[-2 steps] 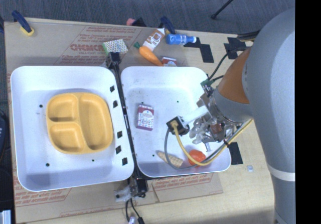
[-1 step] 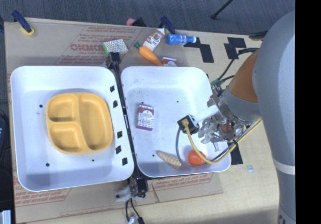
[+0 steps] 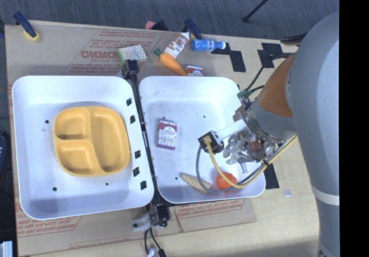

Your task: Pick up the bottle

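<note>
Bottle (image 3: 207, 45) lies outside right bin's (image 3: 190, 86) far rim.

Glossy white plastic bins (image 3: 190, 91) on matt printed cardboard (image 3: 92, 54) — smooth yellow plastic tray (image 3: 91, 139), blue plastic bottle (image 3: 206, 45).

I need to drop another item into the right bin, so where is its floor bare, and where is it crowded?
The right bin is bare along its far wall, above the small red carton. The near right corner is crowded: the gripper, its yellow cable, an orange ball and a cone sit together there.
</note>
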Robot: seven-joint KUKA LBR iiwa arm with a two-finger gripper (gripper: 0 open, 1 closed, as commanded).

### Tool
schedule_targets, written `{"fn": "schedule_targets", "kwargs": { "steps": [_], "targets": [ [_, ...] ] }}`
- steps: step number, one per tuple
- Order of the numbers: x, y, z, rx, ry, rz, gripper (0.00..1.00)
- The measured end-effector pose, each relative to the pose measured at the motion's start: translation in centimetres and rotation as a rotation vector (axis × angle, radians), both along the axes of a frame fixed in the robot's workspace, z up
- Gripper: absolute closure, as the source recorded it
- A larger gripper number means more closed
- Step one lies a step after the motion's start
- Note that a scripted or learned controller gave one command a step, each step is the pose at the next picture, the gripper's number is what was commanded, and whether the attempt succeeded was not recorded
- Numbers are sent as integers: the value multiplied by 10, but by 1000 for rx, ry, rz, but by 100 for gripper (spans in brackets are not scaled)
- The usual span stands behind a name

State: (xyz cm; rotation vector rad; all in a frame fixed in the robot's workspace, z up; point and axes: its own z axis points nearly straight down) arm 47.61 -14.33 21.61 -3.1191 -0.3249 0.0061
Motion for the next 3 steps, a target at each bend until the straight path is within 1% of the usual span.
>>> {"fn": "schedule_targets", "kwargs": {
  "steps": [1,2,3],
  "targets": [
    [-1,-1,-15,1,1,83,100],
    [0,7,-5,-2,-2,170,100],
    [0,-6,-10,-3,0,86,100]
  ]
}}
